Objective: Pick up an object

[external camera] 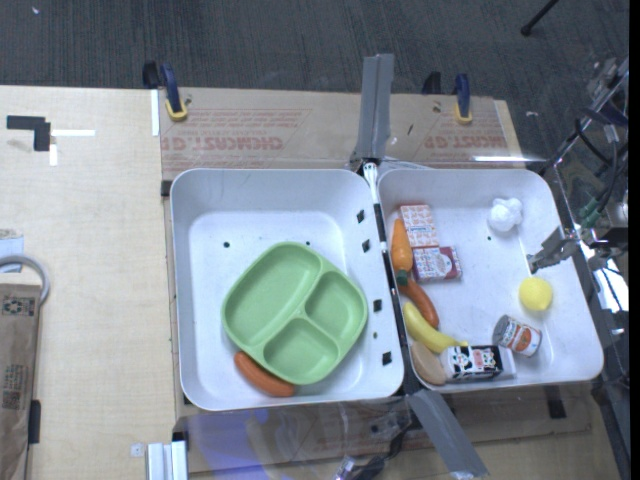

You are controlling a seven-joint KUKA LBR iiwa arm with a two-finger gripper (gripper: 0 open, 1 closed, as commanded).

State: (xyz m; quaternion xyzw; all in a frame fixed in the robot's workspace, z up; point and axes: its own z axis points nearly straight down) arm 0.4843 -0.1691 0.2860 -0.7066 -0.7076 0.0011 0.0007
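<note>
The left bin (195, 268) holds a green divided plate (290, 313), and an orange sausage-shaped toy (265, 376) pokes out from under the plate's front edge. The right bin (480, 193) holds several small items. Two red and white cartons (418, 226) (437, 263) lie near its left side, next to an orange carrot (401, 246). Below them are a red-orange hot dog (421, 304) and a yellow banana (428, 333). A black and white carton (478, 362) and a small can (518, 336) lie at the front. A yellow ball (536, 294) and a white crumpled lump (506, 214) sit toward the right.
A grey pointed bracket (552, 252) juts over the right bin's right rim. Grey bars (376, 98) (445, 443) run out from the seam between the bins. Clamps (175, 103) (460, 103) hold cardboard behind the bins. A brown bag (15, 358) lies at far left.
</note>
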